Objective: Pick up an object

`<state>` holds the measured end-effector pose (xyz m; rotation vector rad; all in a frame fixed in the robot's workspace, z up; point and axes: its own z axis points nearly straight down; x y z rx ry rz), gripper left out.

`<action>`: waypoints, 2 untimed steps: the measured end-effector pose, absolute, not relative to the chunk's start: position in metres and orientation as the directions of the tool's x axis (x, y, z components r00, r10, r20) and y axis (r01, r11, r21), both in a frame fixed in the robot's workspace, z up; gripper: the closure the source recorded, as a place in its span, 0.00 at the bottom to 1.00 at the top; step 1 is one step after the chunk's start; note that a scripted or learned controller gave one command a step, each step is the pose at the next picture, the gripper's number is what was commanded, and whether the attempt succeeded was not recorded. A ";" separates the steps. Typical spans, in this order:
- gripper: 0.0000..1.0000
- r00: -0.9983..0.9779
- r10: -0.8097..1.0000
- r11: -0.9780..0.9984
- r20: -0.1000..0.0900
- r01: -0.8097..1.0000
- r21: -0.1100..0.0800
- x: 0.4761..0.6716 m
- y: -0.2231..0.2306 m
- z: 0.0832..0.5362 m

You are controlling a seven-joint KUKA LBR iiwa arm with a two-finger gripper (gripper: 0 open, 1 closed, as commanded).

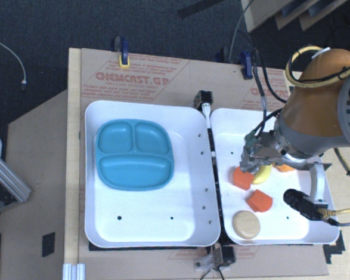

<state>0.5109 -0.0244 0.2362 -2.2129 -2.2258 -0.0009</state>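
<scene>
Sitting in the left bin, a blue divided plate lies flat toward the far-left part, well apart from the arm; it looks out of play for this try. Between the two bins runs a dark seam with a small clamp at each end, apparently there to keep both trays fixed on the table.

Across that seam, the right bin carries the loose pieces: an orange block near the bin's middle, a second orange block just nearer the camera, and a round tan piece by the front rim. A yellow piece sits just beside the first block, partly under the tool, and a sliver of orange peeks out behind it.

The gripper hangs low over that yellow piece, so I judge it to be the target. Whether the fingers are spread or closed, I cannot tell. Nothing is visibly held, so the pick seems not yet made. The close-packed neighbours could get nudged.
</scene>
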 end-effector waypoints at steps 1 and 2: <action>1.00 -0.004 1.000 0.004 0.001 1.000 -0.004 0.514 0.024 0.228; 1.00 -0.004 1.000 0.004 0.001 1.000 0.002 0.507 0.075 0.237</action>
